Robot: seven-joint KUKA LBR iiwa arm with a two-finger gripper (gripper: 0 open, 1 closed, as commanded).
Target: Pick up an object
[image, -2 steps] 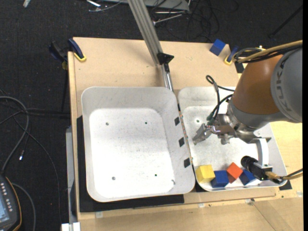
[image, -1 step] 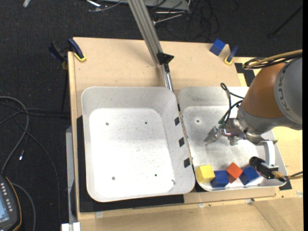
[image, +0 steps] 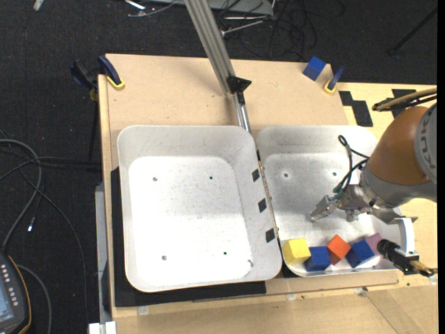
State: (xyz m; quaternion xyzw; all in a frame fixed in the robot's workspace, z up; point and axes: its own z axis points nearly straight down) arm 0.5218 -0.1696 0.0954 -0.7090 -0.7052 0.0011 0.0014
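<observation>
A wooden desk (image: 181, 96) carries two white bins side by side. The left bin (image: 188, 207) offers a broad bare floor. In the right bin (image: 306, 165), the arm's gripper (image: 327, 207) hangs with fingers spread apart, holding nothing, above the near rim. Crowded against that rim sit a yellow block (image: 296, 249), two blue blocks (image: 319, 257) (image: 361, 253), an orange block (image: 338, 247) and a pink block (image: 374, 242).

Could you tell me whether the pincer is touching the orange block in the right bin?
Apart. The camera view shows bare white bin floor between the pincer and the orange block, which lies lower among the other blocks.
</observation>
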